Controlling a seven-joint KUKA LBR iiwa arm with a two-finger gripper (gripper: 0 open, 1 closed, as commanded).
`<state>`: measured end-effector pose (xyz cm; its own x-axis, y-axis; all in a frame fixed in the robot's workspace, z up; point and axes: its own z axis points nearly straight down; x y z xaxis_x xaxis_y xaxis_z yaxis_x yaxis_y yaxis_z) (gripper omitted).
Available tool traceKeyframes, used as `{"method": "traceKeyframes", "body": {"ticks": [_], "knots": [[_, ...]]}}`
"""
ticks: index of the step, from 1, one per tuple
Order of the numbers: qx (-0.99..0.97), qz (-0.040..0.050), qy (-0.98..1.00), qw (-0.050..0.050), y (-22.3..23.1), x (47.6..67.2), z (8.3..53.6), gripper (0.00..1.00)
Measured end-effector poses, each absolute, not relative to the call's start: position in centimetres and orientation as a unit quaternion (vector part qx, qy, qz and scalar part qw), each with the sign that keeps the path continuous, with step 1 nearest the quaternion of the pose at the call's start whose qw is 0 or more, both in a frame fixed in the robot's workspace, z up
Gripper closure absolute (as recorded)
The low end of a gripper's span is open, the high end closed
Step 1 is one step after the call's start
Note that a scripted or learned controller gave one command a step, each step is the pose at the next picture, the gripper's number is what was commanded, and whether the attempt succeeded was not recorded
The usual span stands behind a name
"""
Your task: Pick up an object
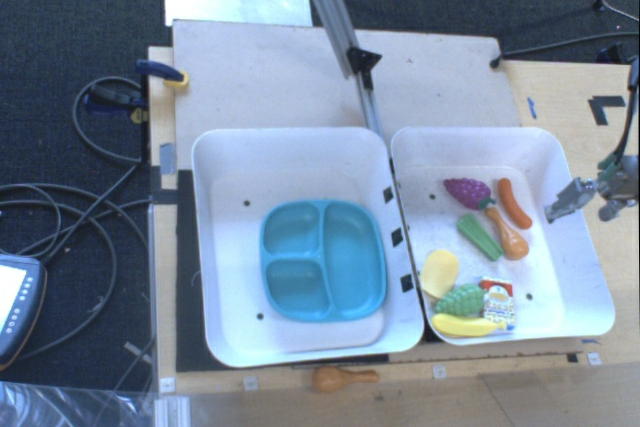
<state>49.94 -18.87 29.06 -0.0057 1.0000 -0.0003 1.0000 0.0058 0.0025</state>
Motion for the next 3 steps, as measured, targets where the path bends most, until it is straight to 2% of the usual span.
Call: {"method": "traceKeyframes", "body": {"ticks": [1, 2, 3], "knots": [[0.706, 0.0008, 0.708, 0.001, -18.9, 50.0, 29.1, 0.0], [0.707, -0.0008, 0.707, -0.002, -18.4, 50.3, 23.0, 0.0], [0.707, -0.0009, 0.707, -0.002, -19.2, 49.6, 17.9, 0.0]]}}
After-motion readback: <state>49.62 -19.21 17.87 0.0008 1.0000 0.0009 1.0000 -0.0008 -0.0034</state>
